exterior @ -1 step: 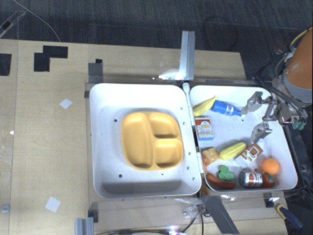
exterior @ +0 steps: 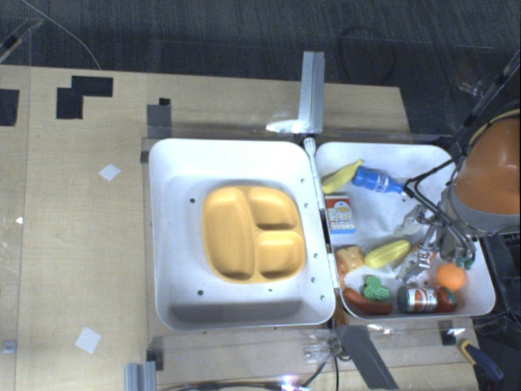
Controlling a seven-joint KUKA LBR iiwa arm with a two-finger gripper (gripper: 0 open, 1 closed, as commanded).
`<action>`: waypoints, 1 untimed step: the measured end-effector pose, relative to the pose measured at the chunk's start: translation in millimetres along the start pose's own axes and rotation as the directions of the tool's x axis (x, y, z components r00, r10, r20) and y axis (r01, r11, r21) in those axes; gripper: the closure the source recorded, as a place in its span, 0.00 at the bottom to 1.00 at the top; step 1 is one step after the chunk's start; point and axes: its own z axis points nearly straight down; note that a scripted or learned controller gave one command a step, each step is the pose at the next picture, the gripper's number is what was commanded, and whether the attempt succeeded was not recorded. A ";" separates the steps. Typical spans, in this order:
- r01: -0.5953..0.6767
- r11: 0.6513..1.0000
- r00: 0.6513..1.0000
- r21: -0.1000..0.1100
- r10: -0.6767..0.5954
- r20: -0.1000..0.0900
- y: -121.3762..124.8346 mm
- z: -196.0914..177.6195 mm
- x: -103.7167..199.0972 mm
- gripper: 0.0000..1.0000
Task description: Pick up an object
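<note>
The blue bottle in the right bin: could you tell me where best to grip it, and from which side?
Probably across the middle of the blue bottle, coming from straight above. It lies flat, its long axis running left to right, so the fingers would close across its narrow width. The banana crowds its left end.

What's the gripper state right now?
gripper: low in the right bin by the yellow corn; open or shut cannot be told.

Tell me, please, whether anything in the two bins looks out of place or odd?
Nothing looks damaged or spilled. The yellow tray lies alone and flat in the left bin. In the right bin the toy food is loosely jumbled, and the can lies on its side near the orange.
</note>
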 end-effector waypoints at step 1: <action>-0.003 1.000 1.000 0.002 0.003 0.017 2.9 25.8 -0.4 0.00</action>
